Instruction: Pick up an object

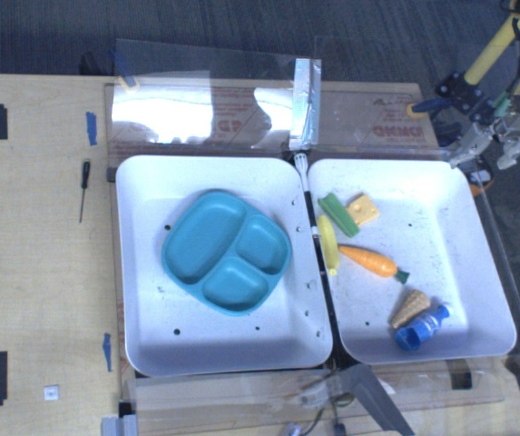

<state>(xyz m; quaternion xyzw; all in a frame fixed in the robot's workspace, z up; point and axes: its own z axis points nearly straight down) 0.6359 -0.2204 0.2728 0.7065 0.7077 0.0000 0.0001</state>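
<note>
Pale wood makes up the surface, which carries two shallow white bins side by side, with dark floor beyond it at the top. At the upper right corner, the end effector hangs over the far right corner of the right bin, amid cables and a yellow hose — whether it is open or closed cannot be told from this angle, and nothing shows between its tips. Nearest to it in the right bin are a small yellow wedge like cheese and a green block, lying touching or nearly so near the bin's left wall. Just below them a yellow corn-like piece lies along the divider, and an orange carrot with a green tip points toward the right. Farther toward the near edge, a tan cone lies just beside a blue bottle. The left bin holds a blue divided plate with three compartments, set at a slant in the middle. Behind both bins stands a clear plastic sheet with a taped seam — glare covers much of it. A screwdriver lies on the wood left of the bins.
</note>
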